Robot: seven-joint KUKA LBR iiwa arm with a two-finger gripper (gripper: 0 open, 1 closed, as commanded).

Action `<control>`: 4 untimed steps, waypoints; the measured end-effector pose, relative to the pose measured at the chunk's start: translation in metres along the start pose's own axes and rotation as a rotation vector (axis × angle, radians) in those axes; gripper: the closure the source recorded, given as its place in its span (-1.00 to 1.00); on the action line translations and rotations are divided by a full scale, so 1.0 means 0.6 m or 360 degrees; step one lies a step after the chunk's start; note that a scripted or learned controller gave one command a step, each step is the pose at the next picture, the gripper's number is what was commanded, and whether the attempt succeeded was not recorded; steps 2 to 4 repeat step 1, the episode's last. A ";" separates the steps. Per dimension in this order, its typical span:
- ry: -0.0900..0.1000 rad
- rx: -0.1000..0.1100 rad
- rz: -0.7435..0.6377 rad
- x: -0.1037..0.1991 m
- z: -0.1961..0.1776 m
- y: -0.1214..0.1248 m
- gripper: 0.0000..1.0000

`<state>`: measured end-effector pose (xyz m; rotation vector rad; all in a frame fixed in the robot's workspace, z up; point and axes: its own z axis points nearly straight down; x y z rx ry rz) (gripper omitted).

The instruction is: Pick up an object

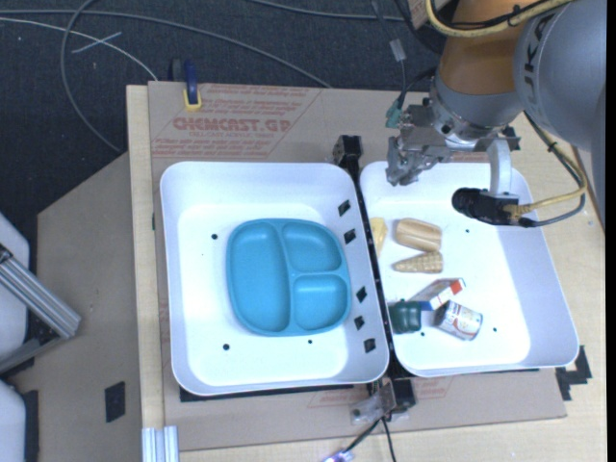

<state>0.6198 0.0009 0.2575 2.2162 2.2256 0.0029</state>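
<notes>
The gripper [402,168] hangs over the far left corner of the right bin [539,287]; whether it is parted or closed cannot be told; nothing shows in its grasp. Nearer than the gripper lie a bread roll [419,232], a cone [418,264], a tube [445,292], a can [459,320]; the left bin [188,195] holds a blue divided plate [288,276].

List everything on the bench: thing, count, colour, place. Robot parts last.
shallow white bins: 2, side by side on bench
blue divided plastic plate: 1, left bin centre
tan bread-like pieces: 3, upper left of right bin
small silver can: 1, right bin, lower middle
dark green small object: 1, right bin, left of can
red and white tube: 1, above can
gripper: 1, grey, over right bin's top edge
</notes>
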 end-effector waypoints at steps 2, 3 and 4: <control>-0.0001 0.0001 0.0002 0.068 0.018 0.017 1.00; -0.0001 0.0001 0.0002 0.068 0.018 0.017 1.00; -0.0001 0.0001 0.0002 0.068 0.018 0.017 1.00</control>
